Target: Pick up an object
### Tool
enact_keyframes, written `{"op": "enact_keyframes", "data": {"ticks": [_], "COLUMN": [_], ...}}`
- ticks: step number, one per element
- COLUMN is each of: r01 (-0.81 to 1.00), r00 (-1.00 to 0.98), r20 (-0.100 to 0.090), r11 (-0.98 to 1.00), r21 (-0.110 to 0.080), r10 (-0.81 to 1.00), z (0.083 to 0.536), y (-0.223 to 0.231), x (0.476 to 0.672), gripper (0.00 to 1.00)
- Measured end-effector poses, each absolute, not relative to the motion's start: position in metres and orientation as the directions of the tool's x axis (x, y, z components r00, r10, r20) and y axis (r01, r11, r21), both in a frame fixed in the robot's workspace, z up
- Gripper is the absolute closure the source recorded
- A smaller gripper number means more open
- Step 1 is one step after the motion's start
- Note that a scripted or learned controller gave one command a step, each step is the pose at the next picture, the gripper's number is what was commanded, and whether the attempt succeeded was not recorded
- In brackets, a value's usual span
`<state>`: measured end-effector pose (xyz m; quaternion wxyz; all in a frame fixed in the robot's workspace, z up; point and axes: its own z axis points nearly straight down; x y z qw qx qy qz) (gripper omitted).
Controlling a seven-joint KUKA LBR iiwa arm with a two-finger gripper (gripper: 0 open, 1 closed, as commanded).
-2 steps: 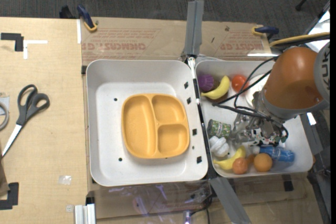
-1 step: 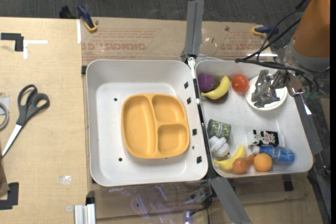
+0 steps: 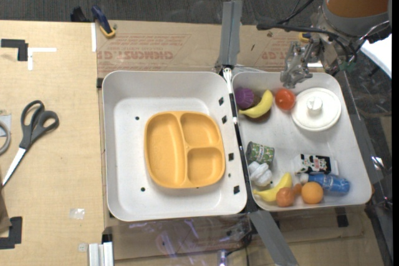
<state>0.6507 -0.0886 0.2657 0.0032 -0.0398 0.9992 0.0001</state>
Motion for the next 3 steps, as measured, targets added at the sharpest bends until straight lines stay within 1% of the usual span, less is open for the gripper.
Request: {"op": "enact_keyframes", "data": {"ticks": [1,2,3], "r01": [-0.634,-0.942,-0.954], "r00": [-0.774,-0.336,-0.298], "r20": [-0.007,-0.005,-0.01], "r11": [0.774,0.336,0.298], "r21": [-0.004,-0.006,-0.006], "r10": [-0.634,-0.942,-0.954], "z": [0.325,0.3,0.13], "y": [-0.136,-0.221,-0.215], "x": [0.66,0.66,0.654], "gripper": [1.0,1.0,1.0]}}
